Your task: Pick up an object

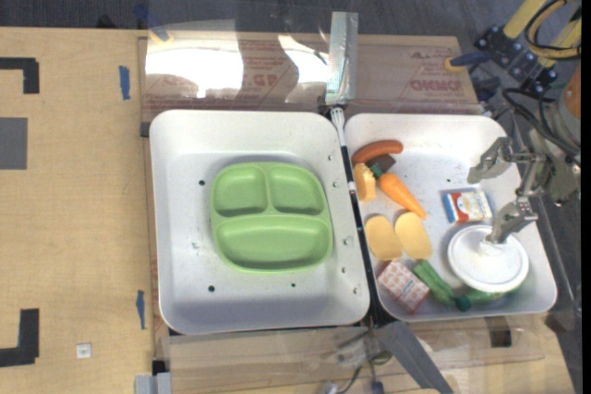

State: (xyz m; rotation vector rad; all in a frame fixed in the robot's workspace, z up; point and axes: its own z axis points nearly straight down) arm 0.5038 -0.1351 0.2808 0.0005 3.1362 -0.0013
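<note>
The gripper point(503, 194) is hanging over the right bin point(545, 295) near its right wall, its two fingers point(487, 163) spread apart with nothing between them. One fingertip is sitting just above, perhaps touching, the white bowl point(488, 259); contact cannot be judged from this slanted view. Beside the gripper, a small blue and white carton point(464, 204) is lying flat on the bin floor. Further left, an orange carrot point(403, 193), a red sausage point(377, 149), two yellow pieces point(398, 235), a pink patterned packet point(404, 283) and a green vegetable point(437, 283) are crowding the bin's left half. In the left bin point(175, 226), a green divided plate point(272, 216) is resting alone.

The pick appears to be in its approach stage: nothing is gripped or lifted. Closing on an object, most likely the bowl or the carton, and raising it are what seem to be left.
</note>
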